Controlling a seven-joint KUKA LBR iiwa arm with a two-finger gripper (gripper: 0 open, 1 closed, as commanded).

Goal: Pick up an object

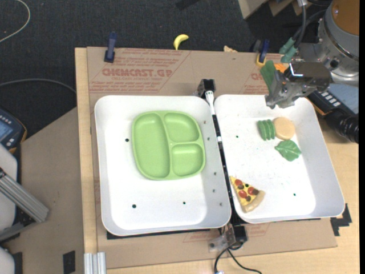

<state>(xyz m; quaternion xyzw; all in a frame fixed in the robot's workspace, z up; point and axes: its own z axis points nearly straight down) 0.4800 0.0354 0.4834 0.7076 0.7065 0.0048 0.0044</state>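
Hovering at the right bin's (319, 207) far rim, the gripper (279, 99) leaves its jaw state unreadable. Bun (284, 128), pickle (266, 129), leaf (288, 150) cluster below it; pizza (247, 193) hugs the near-left wall.

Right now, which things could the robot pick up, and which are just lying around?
For the job:
- gripper, above the right bin
- green ridged piece
- tan round piece
- green leaf
- toy pizza slice
- green divided plate in the left bin

Just lying about:
- yellow banana beyond the board
- blue clamp
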